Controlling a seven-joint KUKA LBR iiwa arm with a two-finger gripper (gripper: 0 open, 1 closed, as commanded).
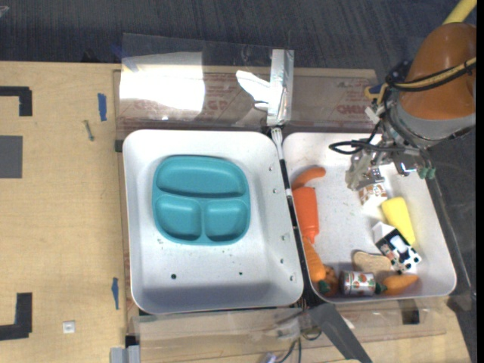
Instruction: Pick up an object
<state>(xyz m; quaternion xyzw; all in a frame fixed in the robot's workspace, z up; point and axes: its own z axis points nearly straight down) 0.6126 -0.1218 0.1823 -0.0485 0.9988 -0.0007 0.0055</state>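
The right white bin [442, 225] holds several small items. An orange sausage-like piece [308, 176] and a long orange carrot [306, 218] lie along its left wall. A yellow wedge [398, 216] rests at the right, with a black-and-white toy [398, 249] just below it. Along the front edge are a tan piece [368, 261], a small can [359, 282] and an orange piece [401, 282]. My gripper [365, 174] hangs over the bin's upper right area, above a small brown-and-white item [372, 193]. Nothing can be made out in its grasp.
The left white bin [151, 278] holds a teal divided plate [201, 199]. A clear panel with a taped post [278, 89] stands behind the bins. The arm's orange band [442, 59] and cables sit over the right bin's far corner. Tan bench surface [53, 225] extends left.
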